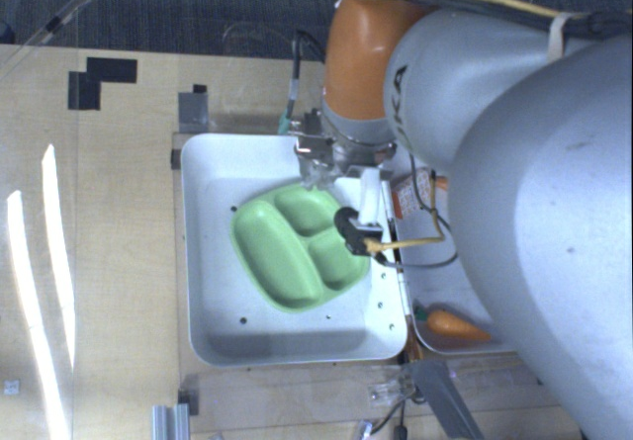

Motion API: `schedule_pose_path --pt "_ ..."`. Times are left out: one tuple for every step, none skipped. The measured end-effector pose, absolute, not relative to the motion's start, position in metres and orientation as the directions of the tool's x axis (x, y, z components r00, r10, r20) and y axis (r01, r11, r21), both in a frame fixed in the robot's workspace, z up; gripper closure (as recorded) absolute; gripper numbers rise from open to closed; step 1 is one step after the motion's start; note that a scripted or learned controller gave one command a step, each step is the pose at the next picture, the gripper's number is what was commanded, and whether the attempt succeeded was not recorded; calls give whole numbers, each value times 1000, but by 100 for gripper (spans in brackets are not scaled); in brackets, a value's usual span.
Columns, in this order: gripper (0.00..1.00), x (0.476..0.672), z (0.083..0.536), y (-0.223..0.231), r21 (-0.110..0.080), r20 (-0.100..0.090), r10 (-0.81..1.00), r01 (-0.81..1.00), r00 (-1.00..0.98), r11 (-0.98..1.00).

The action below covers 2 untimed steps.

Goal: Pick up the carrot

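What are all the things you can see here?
bins: two, white, side by side on the bench; the right one is mostly behind the arm
tray: one, green, with compartments, in the left bin
carrot: one, orange, in the right bin near its front edge
bench: one, light wood, under both bins
arm: one, grey with an orange band, reaching in from the right
end effector: one, metal, over the tray's back edge

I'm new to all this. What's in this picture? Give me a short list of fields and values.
arm: grey KUKA arm, orange band, reaching in from the right
gripper: above the plate's far edge
left bin: holds a green divided plate
right bin: holds the carrot, partly hidden by the arm
carrot held: no
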<state>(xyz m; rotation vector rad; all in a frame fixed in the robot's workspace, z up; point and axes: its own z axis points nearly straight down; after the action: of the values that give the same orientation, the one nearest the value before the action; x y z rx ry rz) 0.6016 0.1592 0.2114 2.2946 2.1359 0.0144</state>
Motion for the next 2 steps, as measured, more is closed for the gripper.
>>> schedule_pose_path --pt "100 596 223 77 6 0 996 996 -88 88" --pt "100 516 249 28 8 -2 944 944 -331 331"
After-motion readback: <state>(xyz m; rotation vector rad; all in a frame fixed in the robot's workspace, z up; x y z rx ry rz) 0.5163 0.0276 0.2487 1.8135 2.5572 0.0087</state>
